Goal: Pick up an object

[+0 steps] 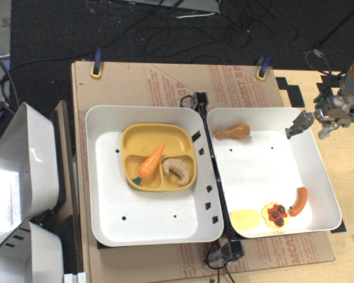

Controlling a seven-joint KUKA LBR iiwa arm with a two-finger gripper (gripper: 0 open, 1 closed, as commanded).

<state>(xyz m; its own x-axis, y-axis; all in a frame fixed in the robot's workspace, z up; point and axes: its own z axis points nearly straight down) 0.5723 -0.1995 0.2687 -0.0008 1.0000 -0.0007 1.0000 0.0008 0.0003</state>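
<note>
Hovering at right bin (pixel 318 158) 2 o'clock rim, end effector (pixel 311 127) released, unloaded; drumstick (pixel 233 133) at 9 o'clock, likely nearest pick.

Red printed lettering runs across the brown cardboard sheet (pixel 165 84) under the two bins. Along its upper edge, near the top centre of the frame, the letters appear upside down and partly covered; a fragment near the upper right reads roughly "MOST", though this is uncertain. More red letters show on the cardboard's lower right edge, near the frame's bottom right, too small and slanted to make out.
</note>
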